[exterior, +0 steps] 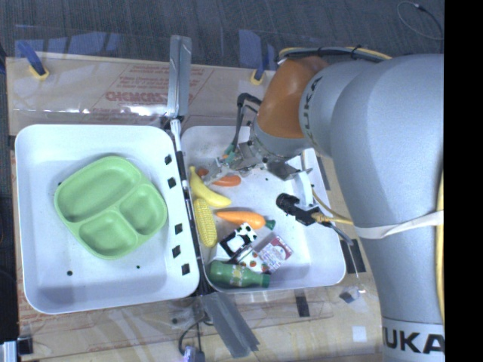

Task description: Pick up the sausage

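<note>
A: Where's the two-finger gripper (235, 157) right now?

B: Low over the far end of the shallow white right-hand bin (321, 259), wrist tipped down under the orange band. Probably placed there for a straight drop onto the target.

A: And the small reddish-orange plastic sausage (226, 179)?

B: Just below the gripper, lying flat on the bin floor. Very near the tool, though contact can't be made out.

A: Clenched, released, or grasping something?

B: Can't tell; too small and cluttered at the tip. Nothing visibly lifted, so best treated as not yet picked.

A: Anything crowding it?

B: Yes. Yellow plastic banana (209, 192) right beside the sausage, on the side away from the arm. Yellow corn cob (205, 223) and orange carrot with a green top (243, 219) further toward the camera from the gripper. Past those, a black-and-white cow-patterned carton (240, 241), a pink packet (273, 253) and a green plastic bottle (238, 275).

A: Risk?

B: Likely a nudge of the banana on closing, given how snugly it sits alongside.

A: Other side?

B: Well away from the gripper, a pale green divided plate (112, 206) in the white left-hand bin (30, 277), out of the way
</note>
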Controlling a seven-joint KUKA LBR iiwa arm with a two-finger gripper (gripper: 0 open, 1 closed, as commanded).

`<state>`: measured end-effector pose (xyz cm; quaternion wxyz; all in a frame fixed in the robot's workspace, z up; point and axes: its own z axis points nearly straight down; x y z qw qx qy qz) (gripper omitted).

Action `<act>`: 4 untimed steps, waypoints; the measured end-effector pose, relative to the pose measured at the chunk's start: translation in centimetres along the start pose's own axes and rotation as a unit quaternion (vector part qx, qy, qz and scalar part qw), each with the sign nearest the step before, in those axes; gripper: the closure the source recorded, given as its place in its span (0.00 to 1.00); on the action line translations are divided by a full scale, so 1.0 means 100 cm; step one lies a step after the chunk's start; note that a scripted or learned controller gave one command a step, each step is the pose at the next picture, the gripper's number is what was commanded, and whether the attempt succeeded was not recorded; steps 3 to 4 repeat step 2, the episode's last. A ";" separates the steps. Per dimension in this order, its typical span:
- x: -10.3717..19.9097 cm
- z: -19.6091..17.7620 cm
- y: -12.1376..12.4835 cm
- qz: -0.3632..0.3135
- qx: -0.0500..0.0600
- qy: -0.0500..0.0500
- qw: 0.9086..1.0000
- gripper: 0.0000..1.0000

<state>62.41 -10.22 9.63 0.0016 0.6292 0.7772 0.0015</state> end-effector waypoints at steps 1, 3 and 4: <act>0.001 -0.007 -0.002 -0.002 0.004 0.001 1.000 1.00; 0.064 -0.096 0.047 -0.060 0.003 0.001 0.998 1.00; 0.064 -0.096 0.047 -0.060 0.003 0.001 0.998 1.00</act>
